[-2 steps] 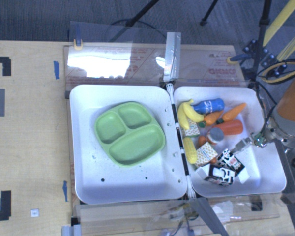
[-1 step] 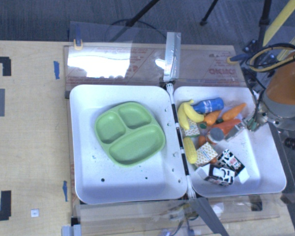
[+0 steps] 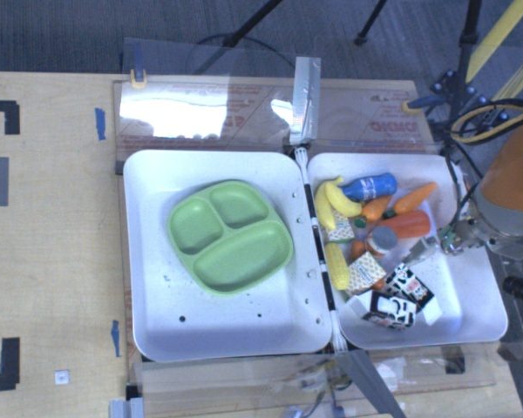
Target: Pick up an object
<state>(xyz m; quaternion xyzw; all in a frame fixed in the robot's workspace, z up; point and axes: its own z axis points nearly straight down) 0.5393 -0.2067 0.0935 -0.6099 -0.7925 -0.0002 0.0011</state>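
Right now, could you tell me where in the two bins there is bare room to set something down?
The left bin has bare floor around the green divided plate, widest along its near edge. In the right bin, the far-right side and near-right corner are bare. Its left half is crowded: banana, blue bottle, carrots, black-and-white packet, with the gripper among them.

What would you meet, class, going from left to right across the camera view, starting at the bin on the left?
Left bin → green divided plate → yellow banana → blue bottle → black-and-white packet → tool → orange band on the arm.
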